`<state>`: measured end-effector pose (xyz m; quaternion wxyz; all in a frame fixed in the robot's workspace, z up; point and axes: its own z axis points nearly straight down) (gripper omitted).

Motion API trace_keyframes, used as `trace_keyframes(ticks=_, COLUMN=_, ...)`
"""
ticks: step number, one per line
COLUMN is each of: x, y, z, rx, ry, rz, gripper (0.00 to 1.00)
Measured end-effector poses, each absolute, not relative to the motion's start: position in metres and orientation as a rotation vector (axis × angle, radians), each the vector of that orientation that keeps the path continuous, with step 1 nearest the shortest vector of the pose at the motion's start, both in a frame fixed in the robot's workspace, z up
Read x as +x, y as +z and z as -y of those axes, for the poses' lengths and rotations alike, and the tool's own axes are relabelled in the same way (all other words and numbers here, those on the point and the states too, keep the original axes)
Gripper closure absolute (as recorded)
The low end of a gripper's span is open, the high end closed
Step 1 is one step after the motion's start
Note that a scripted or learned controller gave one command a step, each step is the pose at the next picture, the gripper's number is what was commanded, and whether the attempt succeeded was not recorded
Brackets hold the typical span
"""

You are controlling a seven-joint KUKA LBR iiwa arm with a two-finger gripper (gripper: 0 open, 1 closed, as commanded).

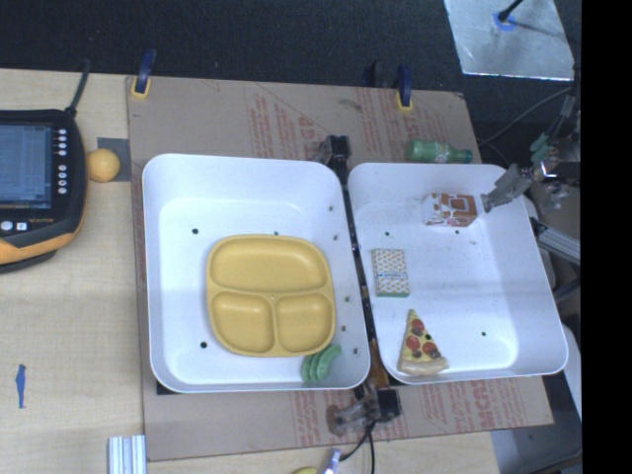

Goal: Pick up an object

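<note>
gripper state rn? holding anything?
Gripper: at the right bin's upper right edge, beside the brown-and-white packet. Cannot tell whether it holds anything.

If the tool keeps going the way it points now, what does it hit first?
Likely the small brown-and-white packet: the tool points leftward at it from the right bin's far right corner. Its height above the bin is unclear, so it might pass over.

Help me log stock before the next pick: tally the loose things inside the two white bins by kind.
Yellow divided tray: 1
Green toy: 1
Pizza slice: 1
Small patterned packet: 1
Brown and white packet: 1
Total: 5, with 2 in the left bin and 3 in the right bin.
</note>
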<state>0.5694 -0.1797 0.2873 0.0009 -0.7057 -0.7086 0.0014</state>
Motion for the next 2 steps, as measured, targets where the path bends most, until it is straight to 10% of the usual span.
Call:
trace_keyframes(ticks=1, x=0.525, y=0.180, z=0.095, rx=-2.212, ry=0.006, rz=2.226, gripper=0.00)
trace_keyframes(ticks=2, x=0.479, y=0.092, z=0.107, rx=-2.212, ry=0.005, rz=2.225, gripper=0.00)
